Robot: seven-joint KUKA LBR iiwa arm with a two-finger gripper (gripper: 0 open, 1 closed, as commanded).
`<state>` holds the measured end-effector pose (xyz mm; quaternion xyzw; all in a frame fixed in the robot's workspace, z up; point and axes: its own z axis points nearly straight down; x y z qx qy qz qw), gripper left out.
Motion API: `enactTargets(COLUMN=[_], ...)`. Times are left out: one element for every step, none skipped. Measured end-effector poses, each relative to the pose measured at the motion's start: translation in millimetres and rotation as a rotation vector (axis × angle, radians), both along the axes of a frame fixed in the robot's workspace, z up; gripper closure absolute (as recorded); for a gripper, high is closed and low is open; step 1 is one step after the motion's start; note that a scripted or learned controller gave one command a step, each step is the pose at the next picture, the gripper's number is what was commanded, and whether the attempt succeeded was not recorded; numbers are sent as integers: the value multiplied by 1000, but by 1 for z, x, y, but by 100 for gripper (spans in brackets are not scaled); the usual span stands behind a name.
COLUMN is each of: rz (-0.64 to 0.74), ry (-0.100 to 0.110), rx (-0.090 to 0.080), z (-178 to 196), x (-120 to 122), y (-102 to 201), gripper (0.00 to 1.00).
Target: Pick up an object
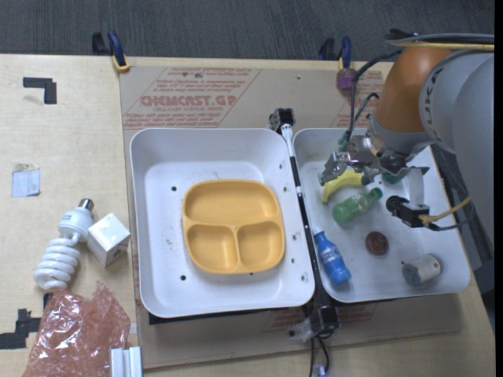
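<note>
Bench top: pale wood-coloured board, matt, evenly lit with no hard shadows. Floor: dark grey carpet, along the top of the view beyond the bench's far edge. Protective sheet: tan, printed in red lettering, lying under both bins. Clamps: one blue-handled clamp at the sheet's far left corner, a second clamp at the far edge further right. Marker: black L-shaped mark on the board, far left.

Probably a robotics lab: clamped board, twin white bins, robot arm.
</note>
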<state>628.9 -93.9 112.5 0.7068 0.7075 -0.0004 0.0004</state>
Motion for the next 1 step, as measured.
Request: enactTargets(rz=[-2], ry=[-1], rx=[-1], z=[11], x=[1], y=[-1], gripper=[100])
